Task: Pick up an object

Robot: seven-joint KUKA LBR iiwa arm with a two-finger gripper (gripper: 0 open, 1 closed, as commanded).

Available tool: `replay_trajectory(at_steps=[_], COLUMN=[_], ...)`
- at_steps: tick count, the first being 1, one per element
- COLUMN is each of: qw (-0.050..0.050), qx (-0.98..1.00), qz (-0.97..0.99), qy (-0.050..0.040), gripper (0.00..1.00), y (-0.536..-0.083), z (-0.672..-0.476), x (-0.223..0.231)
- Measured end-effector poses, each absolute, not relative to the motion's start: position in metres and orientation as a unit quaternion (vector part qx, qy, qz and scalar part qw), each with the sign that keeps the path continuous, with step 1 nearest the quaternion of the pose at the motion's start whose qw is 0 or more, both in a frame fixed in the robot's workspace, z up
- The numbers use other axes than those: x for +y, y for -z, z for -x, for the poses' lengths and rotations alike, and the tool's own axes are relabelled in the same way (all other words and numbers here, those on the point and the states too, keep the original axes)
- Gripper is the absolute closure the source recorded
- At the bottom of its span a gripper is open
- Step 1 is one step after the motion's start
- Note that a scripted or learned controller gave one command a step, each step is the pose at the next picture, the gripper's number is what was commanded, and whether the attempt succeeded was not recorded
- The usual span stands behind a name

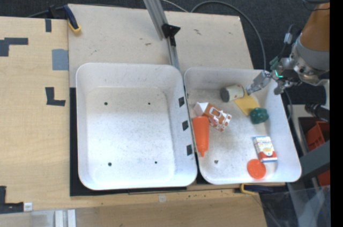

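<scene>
Gripper is positioned at the right white bin's upper right; finger spread cannot be determined. Small grey-and-cream cylinder lies just left of it, long axis roughly left-right.

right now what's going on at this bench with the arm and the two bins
A grey arm with an orange band reaches in from the right, its two-finger gripper poised over the right-hand white bin's upper edge, near a small grey cylinder and a yellow block. Nothing is seen between its fingers. An orange carrot-shaped toy, a dark green lump and an orange round disc also lie there.
</scene>
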State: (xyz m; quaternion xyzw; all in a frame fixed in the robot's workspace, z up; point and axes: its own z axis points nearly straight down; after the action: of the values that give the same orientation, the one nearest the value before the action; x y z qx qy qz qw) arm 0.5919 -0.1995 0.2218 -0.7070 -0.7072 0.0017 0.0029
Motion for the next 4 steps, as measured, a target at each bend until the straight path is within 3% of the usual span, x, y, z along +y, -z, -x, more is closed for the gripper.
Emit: replay_trajectory(at_steps=[1, 4], qw=[0.001, 0.000], qx=[-0.708, -0.708], qz=[0.706, 0.707], qy=[-0.0006, -0.0015], gripper=[0.00, 0.00], y=[-0.225, -0.087], z=[-0.593, -0.594], x=[-0.199, -0.200])
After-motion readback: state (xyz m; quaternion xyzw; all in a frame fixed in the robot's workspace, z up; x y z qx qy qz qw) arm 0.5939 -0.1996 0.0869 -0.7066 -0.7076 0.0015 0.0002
